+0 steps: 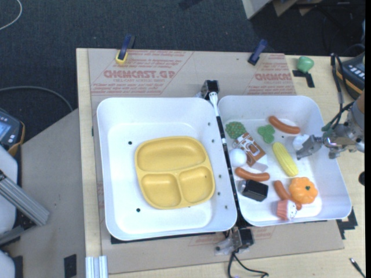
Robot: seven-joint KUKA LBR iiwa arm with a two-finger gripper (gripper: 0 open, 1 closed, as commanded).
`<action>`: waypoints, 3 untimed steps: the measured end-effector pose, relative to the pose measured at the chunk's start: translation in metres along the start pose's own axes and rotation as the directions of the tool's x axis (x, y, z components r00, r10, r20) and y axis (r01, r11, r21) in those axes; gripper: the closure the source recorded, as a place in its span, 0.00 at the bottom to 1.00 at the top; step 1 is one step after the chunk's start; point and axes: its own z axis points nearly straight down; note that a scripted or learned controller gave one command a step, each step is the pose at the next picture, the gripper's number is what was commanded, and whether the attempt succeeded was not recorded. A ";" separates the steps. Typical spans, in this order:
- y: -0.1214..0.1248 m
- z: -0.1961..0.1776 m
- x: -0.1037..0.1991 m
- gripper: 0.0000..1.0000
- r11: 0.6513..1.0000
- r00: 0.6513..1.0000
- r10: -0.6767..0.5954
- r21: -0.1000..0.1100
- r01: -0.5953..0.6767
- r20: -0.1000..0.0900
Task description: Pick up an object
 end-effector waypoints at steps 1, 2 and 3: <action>-0.008 0.057 0.007 0.00 1.000 1.000 -0.001 0.000 0.001 -0.001; -0.009 0.095 0.008 0.00 1.000 1.000 -0.001 -0.001 0.001 -0.001; -0.007 0.082 0.007 1.00 1.000 1.000 0.001 -0.008 -0.001 0.003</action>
